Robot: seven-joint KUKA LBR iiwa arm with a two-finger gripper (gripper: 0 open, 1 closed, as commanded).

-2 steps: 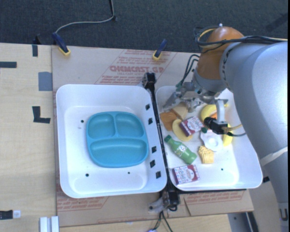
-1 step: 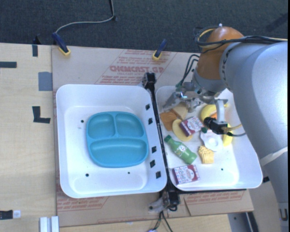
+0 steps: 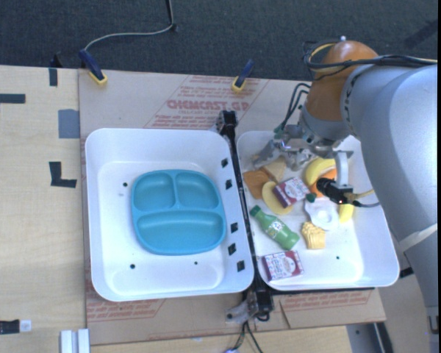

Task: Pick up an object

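Note:
The right bin (image 3: 367, 271) holds several small things. A brown bread-like piece (image 3: 254, 181) lies at its left wall. Beside it are a pale yellow piece (image 3: 270, 198) and a small red and white packet (image 3: 291, 191). Toward the back right lies a yellow banana (image 3: 318, 169) with an orange piece (image 3: 328, 179). A white cup (image 3: 322, 216), a green bottle (image 3: 274, 227), yellow fries (image 3: 314, 235) and a second red packet (image 3: 281, 265) sit nearer the front. My gripper (image 3: 281, 151) is low over the bin's back left part, just behind the bread-like piece. Nothing is visibly held.
The left bin (image 3: 103, 197) contains a blue divided plate (image 3: 178, 210). A black divider with clips (image 3: 235, 197) runs between the bins. The grey arm (image 3: 397, 138) covers the right bin's back right corner. Cardboard (image 3: 191, 101) lies under both bins, held by yellow clamps (image 3: 94, 70).

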